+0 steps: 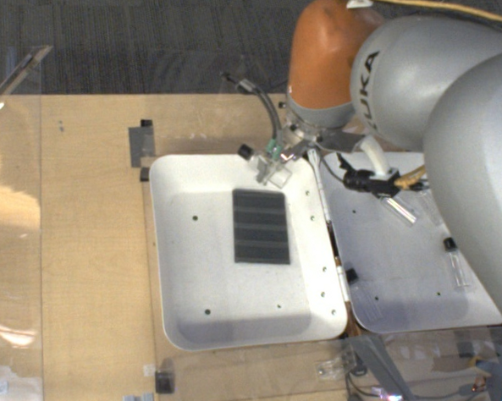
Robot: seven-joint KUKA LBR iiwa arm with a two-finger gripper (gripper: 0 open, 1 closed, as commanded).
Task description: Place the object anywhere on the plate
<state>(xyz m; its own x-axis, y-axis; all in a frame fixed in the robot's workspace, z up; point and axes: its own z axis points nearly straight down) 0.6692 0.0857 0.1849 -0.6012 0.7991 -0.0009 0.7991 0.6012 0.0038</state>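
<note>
A dark grey ribbed rectangular plate [260,226] lies flat in the middle of the left white bin [183,267]. My gripper [273,163] hangs over that bin's far right corner, just beyond the plate's far edge and a little to its right. It is small and partly see-through here, and I cannot make out anything held in it. A short pale stick-like object [401,211] lies in the right bin [392,288], under the arm's cables.
The big grey arm with its orange band [326,47] covers the far right of the view and part of the right bin. A small black piece [448,244] and a clear piece [458,272] lie near that bin's right side. Black clamps [142,144] sit at the left bin's corners.
</note>
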